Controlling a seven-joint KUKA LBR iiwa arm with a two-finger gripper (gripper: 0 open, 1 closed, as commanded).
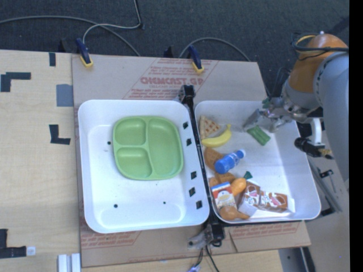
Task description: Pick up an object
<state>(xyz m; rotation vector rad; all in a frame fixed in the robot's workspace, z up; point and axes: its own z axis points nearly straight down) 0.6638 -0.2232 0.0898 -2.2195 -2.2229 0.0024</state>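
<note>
In the right bin [309, 177], near its far right side, the gripper [262, 122] hangs with a small, flat green block [259, 135] just below its fingertips, though I cannot tell whether it grips it.

Two bins [93, 208], one green plate [148, 148]

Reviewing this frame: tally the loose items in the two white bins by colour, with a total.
Green: 2, the divided plastic plate and the small flat block
Yellow: 1, the banana
Blue: 1, the small bottle
Tan: 1, the waffle
Orange pieces: hard to separate, about 3
Red-and-white packets: 2
Total: about 10
</note>
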